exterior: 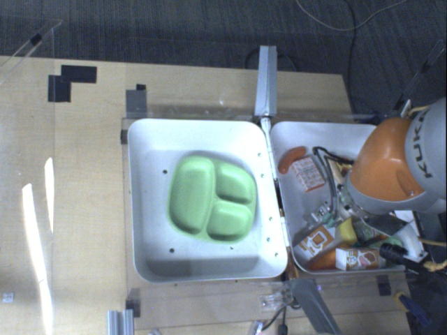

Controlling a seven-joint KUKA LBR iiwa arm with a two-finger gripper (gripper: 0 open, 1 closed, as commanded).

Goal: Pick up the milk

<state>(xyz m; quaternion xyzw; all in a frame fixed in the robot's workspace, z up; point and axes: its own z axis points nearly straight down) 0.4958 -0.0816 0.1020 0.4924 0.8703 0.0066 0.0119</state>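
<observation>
milk carton [316, 241] lying flat left of the gripper [340, 213], likely light, crushable: grip its long sides; gripper state can't tell

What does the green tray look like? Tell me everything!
The green tray is light green and looks like smooth plastic, with rounded corners. It has three compartments: one long one on its left and two smaller ones on its right. It lies flat, turned a little askew, near the middle of the left bin. Only the bin's floor touches it.
</observation>
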